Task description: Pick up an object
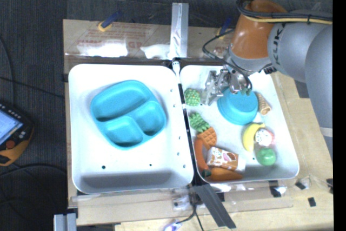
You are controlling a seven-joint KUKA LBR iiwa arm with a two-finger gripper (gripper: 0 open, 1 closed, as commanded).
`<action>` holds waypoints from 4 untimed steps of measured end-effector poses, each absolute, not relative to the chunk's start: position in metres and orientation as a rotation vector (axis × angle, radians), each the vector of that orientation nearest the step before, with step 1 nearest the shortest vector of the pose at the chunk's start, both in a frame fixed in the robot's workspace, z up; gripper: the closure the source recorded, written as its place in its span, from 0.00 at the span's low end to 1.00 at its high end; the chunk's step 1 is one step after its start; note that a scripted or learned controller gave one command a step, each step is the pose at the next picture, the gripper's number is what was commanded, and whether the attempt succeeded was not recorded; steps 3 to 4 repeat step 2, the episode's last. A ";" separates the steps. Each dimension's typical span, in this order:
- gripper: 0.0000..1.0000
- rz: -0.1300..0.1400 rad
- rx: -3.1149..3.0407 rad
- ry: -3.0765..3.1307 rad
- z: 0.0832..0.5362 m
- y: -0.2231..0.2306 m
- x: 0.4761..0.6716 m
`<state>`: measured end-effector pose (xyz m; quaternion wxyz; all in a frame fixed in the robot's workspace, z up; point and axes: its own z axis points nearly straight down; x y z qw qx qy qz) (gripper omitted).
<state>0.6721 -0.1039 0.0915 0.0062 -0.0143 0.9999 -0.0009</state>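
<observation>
My gripper [220,87] hangs low over the back of the right bin [286,132], under the orange wrist band. It sits at the left rim of an overturned blue bowl [238,107]; touching or just above, I cannot tell. A small green knobbly toy [192,97] lies just left of it. Nothing visibly hangs from the gripper.
The right bin also holds a green leafy toy [199,121], an orange carrot-like piece [206,143], a small printed carton [222,158], a banana [249,136], a green apple [265,156] and a cone [264,103]. A blue divided plate [128,112] lies in the left bin [86,170].
</observation>
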 end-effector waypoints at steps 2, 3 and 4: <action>1.00 0.002 0.336 3.105 0.092 -0.097 0.657; 1.00 0.002 0.336 3.105 0.092 -0.097 0.657; 1.00 0.002 0.336 3.105 0.092 -0.097 0.657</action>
